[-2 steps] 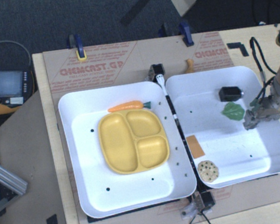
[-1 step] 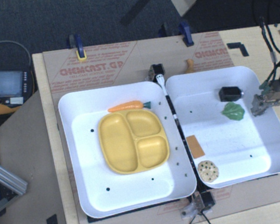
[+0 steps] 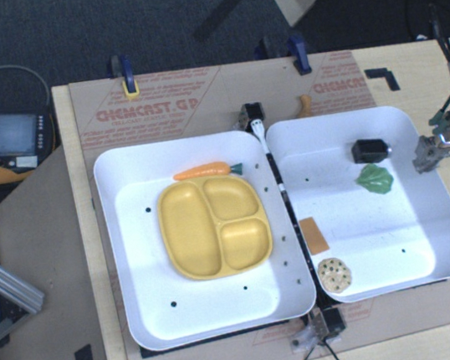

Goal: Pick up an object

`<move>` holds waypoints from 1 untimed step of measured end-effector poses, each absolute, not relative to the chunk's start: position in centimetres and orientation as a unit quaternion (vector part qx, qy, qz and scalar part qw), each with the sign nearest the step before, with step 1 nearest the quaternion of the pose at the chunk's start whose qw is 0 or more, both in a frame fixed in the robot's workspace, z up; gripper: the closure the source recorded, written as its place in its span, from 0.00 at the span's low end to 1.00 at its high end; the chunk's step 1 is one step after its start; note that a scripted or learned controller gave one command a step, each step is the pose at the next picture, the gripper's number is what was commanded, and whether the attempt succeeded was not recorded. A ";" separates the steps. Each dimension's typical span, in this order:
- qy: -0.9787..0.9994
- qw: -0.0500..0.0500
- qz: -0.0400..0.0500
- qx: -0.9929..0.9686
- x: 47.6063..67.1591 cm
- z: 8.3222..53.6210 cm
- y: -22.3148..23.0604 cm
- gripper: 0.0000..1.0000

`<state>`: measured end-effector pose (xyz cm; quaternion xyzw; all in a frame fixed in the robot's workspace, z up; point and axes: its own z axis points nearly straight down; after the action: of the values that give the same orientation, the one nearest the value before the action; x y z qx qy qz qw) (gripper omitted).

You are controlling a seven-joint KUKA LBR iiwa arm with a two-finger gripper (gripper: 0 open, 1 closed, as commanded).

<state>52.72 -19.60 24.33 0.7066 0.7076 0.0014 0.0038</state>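
The end effector (image 3: 429,153) is noted beside the right bin, state indeterminable; the black block (image 3: 369,149), judged rigid, suits side-gripping.

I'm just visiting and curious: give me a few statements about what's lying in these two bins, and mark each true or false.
1. The carrot lies inside the yellow tray. False: it lies beside the tray's far edge.
2. The cookie is in the right bin. True.
3. The black block sits next to the green object. True.
4. The gripper holds the green object. False: it is at the bin's right rim, apart from it.
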 end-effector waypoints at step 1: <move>0.708 0.004 0.001 0.707 52.8 27.9 -19.6 1.00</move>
<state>52.85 -19.64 27.93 0.7065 0.7077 0.0012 0.0036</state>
